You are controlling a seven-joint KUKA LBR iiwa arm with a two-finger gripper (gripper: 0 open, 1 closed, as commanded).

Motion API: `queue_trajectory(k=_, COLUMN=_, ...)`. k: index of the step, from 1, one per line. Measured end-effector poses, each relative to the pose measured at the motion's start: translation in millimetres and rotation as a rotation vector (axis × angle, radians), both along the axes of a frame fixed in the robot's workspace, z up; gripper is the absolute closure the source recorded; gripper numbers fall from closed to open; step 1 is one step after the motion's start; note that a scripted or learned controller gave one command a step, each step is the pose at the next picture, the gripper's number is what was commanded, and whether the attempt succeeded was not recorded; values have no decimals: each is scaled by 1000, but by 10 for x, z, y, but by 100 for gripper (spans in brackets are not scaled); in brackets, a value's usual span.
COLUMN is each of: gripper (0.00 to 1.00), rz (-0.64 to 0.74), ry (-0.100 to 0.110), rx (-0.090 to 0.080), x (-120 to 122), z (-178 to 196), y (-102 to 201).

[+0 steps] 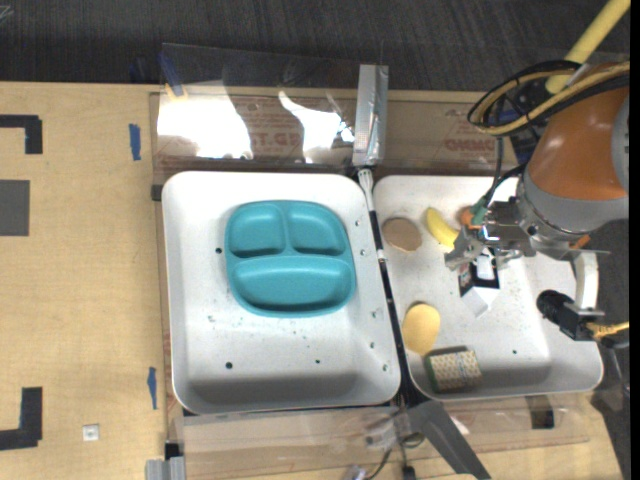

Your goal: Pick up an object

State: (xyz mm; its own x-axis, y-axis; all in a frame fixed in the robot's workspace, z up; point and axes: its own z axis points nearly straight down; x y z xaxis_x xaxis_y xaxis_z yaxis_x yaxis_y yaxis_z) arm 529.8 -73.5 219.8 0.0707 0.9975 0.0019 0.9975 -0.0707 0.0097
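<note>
The tool [480, 264] hangs low over the right bin [520, 353], just right of the yellow banana-shaped piece [440, 226], and whether it is apart or together I cannot tell. Also around the banana piece lie a brown round piece [402, 234] just left, a yellow round piece [421, 326] below, and a speckled block [454, 367] farther below. This looks like the approach step, nothing visibly grasped; next, centre on one piece, descend and lift.

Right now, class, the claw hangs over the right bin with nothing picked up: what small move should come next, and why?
Probably shift the claw a little toward the banana and lower it. The banana lies just beside the claw in the right bin, apart from the brown disc.
</note>
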Motion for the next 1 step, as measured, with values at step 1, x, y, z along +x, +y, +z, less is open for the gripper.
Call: queue_trajectory(k=1, gripper=100, rz=99, ry=7, rx=-2, x=222, z=488, y=-121)
